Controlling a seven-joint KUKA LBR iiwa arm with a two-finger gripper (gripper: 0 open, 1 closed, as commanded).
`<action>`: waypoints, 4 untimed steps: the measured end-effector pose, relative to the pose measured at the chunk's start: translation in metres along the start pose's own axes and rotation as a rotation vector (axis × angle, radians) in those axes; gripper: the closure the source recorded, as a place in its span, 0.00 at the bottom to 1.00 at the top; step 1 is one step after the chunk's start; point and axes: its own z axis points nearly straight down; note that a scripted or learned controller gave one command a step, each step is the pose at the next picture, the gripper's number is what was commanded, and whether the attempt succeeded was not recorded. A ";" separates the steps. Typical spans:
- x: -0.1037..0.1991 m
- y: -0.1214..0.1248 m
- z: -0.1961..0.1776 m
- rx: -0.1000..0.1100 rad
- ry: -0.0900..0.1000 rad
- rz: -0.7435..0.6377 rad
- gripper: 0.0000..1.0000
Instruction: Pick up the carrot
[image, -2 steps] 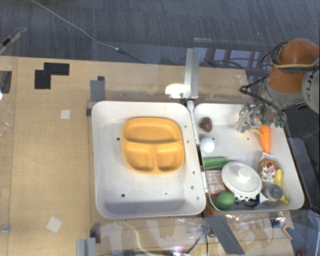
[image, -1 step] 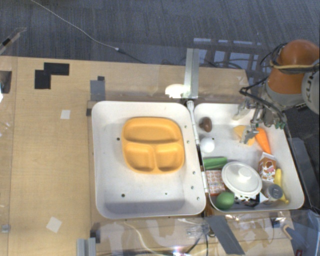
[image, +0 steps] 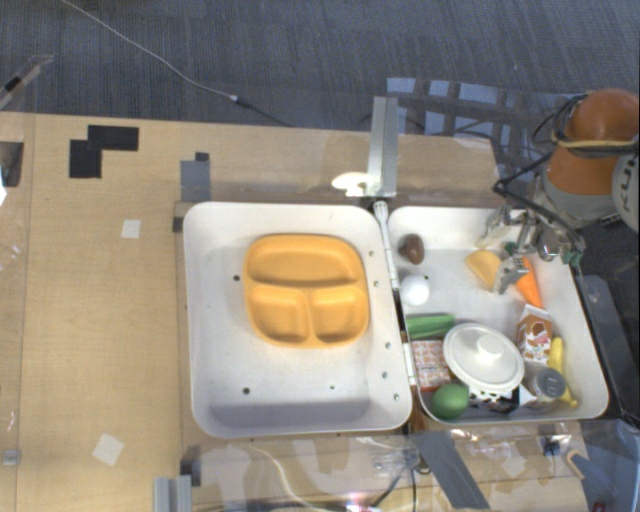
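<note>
Right bin (image: 592, 345): claw (image: 520, 268) beside carrot (image: 529, 286).

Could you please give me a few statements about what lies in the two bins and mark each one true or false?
1. The yellow divided tray lies in the left bin. True.
2. The carrot lies in the left bin beside the tray. False: it lies in the right bin, near its far right side, just below the gripper.
3. The green cucumber lies just left of the white lidded pot. True.
4. The white egg rests inside the tray. False: it lies in the right bin, near its left wall, below a brown object.
5. A lime sits at the right bin's near edge. True.
</note>
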 end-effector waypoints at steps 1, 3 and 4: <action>0.052 0.007 0.000 0.001 -0.014 0.104 0.00; 0.034 0.064 -0.019 0.001 -0.012 -0.010 0.00; 0.024 0.035 -0.002 0.005 -0.018 -0.159 0.00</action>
